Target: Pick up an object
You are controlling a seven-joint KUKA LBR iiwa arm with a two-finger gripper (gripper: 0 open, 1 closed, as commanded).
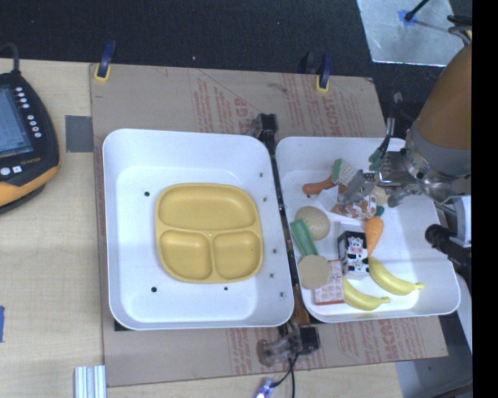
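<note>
The right white bin (415, 305) holds several toy foods. An orange carrot (373, 232) lies in the middle, with two yellow bananas (380, 285) at the front. A green vegetable (303, 237), a tan round piece (313, 220), a second tan piece (314, 269) and a small black-and-white figure (354, 252) sit toward the left side. An orange-brown piece (319, 186) lies near the back. My gripper (361, 189) hangs low over the back middle of this bin, just above the carrot's top end and a reddish flat item (349, 210).
The left white bin (124, 297) holds a yellow divided tray (209, 230). A teach pendant (12, 143) lies on the bench at the far left. Clamps (322, 71) hold the cardboard under the bins. The arm's body (444, 123) fills the right edge.
</note>
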